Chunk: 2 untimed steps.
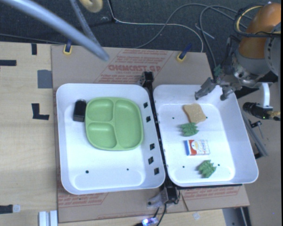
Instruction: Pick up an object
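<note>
Your surface carries two shallow white bins pressed rim to rim along the middle. The left bin holds a green divided plate that fills most of its upper half, with a small black block touching the plate's left edge; the lower part of that floor is bare white. The right bin gives you more scattered items in a loose column down its centre, so its left strip and right strip are open floor. The arm comes in at the upper right, and your hand hangs over the right bin's top rim with its two fingers spread apart and nothing between them. Just below and left of it lies a tan sponge-like slab, with a small green leafy piece just beneath it. Lower sits a white card with blue and red print, apart from the others. Nearest the bottom rim you have a second green leafy piece.
</note>
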{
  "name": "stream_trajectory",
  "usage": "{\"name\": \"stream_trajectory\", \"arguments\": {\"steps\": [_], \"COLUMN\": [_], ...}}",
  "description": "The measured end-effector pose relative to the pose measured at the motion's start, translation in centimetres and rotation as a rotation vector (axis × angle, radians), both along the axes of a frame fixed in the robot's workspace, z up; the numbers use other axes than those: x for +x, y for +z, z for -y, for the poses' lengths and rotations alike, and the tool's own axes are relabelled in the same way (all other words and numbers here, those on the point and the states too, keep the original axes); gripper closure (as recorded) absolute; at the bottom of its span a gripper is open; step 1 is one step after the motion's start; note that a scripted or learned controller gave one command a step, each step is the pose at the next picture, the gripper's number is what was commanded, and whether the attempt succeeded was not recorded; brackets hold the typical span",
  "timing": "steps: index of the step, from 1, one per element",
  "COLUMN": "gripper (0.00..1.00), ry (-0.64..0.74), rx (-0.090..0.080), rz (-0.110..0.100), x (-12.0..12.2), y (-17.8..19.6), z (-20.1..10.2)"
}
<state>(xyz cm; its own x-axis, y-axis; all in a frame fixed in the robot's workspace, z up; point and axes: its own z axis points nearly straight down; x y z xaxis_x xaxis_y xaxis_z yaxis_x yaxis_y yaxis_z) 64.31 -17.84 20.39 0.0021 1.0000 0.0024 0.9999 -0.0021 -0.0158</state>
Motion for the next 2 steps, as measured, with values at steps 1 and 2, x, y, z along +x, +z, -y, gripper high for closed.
{"name": "stream_trajectory", "arguments": {"steps": [1,2], "gripper": [0.0,0.0], "ry": [0.004,0.005], "rx": [-0.002,-0.003], "rz": [0.014,0.011], "x": [0.3,0.6], "y": [1.0,-3.4], "z": [-0.1,-0.2]}}
